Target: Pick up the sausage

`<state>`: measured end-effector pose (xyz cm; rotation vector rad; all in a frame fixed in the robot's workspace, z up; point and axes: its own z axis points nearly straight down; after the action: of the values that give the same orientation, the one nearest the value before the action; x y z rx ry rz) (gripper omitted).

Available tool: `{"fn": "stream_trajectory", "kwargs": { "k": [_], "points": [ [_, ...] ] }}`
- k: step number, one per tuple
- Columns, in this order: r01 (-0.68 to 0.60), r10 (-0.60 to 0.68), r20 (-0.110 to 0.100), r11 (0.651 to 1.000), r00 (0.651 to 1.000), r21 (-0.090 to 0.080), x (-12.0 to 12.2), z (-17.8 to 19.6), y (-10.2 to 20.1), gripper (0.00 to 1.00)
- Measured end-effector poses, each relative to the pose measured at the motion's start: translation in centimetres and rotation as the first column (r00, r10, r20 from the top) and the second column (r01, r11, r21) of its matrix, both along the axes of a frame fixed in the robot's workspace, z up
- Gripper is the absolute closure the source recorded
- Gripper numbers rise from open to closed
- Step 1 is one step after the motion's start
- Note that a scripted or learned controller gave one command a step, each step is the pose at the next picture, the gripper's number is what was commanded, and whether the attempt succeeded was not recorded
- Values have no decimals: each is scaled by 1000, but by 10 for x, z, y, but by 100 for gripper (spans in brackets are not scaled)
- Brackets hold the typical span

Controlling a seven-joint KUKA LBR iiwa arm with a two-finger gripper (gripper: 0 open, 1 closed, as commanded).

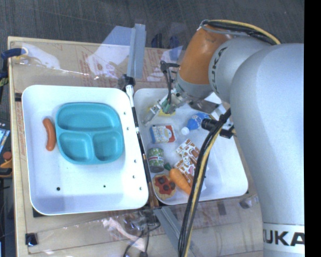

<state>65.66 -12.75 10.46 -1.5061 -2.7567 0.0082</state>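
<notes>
A: Nearest the lens the grey arm (267,133) is filling the right side, orange band (200,55) above the wrist, a black and yellow cable (200,165) hanging down over the right bin (230,183)

B: Gripper?

A: Gripper (163,107) is sitting low over the upper left part of the right bin, near the divider. Too small and cluttered there, cannot tell if it is apart or together, nothing is visibly showing in it

B: Sausage?

A: Sausage (50,133) is lying in the left bin (85,194), on the white floor, just beside the left edge of the blue tray (90,131), running roughly top to bottom. It is well apart from the gripper, which is in the other bin

B: Tray?

A: Three compartments, one long on top and two below, sitting in the upper half of the left bin

B: Right bin?

A: Toy food is lying about: a small carton (162,133), a green can (155,158), a carrot (180,180), a pizza slice (165,185), a waffle-like piece (188,154), a small bottle with a blue label (197,121)
</notes>
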Motion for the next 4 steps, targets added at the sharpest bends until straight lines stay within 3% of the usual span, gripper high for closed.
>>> {"fn": "stream_trajectory", "kwargs": {
  "k": [4],
  "points": [
    [0,0,0,1000,1000,0,0,0,0,0]
  ]
}}
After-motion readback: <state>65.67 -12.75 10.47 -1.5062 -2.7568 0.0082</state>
